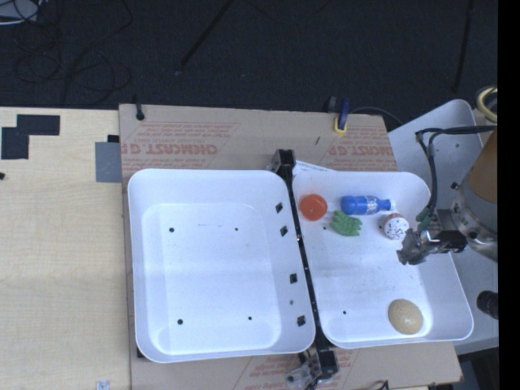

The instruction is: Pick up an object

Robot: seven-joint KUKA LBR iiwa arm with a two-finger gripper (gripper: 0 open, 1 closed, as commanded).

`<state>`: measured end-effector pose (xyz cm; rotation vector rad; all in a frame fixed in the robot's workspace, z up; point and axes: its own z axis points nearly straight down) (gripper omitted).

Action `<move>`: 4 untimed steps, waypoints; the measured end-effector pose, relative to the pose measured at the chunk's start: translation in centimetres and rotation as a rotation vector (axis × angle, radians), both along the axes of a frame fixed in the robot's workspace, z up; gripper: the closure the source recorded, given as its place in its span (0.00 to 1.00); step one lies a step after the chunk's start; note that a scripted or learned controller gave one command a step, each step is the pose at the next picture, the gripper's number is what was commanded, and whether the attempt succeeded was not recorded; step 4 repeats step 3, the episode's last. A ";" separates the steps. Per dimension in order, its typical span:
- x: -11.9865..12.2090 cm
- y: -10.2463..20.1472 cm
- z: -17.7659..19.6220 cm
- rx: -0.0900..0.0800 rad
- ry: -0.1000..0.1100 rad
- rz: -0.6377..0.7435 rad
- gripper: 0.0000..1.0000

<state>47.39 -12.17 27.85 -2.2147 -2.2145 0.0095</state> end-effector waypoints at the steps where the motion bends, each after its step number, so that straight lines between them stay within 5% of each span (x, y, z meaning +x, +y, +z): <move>1: -0.1 0.5 -9.8 0.001 0.002 -0.001 1.00; 2: 0.3 0.0 2.1 -0.004 -0.018 0.001 1.00; 3: -0.1 0.3 -8.0 0.001 0.002 -0.001 1.00; 4: -0.1 0.3 -8.0 0.001 0.002 -0.001 1.00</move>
